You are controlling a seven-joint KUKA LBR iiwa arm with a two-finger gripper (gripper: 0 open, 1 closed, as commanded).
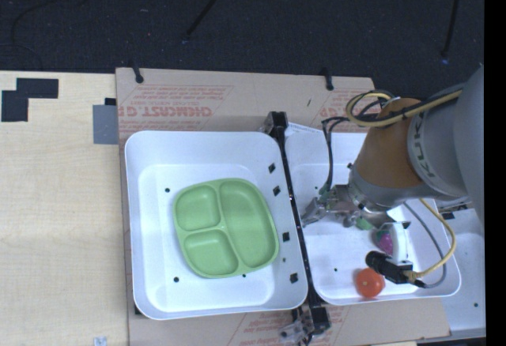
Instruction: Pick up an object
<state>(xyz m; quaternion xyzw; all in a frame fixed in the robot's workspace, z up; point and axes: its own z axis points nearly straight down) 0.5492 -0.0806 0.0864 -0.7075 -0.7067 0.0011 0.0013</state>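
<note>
Needs a straight drop onto the orange ball [368,282] at the near edge of the right bin [443,289], clear of the purple object [385,240] just beyond, since the hand [330,208], grip unreadable, hangs farther left over the bin floor.

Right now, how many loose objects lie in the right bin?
2 that I can see: an orange ball near the front edge and a purple object just behind it, beside the arm. The arm may hide others.
</note>
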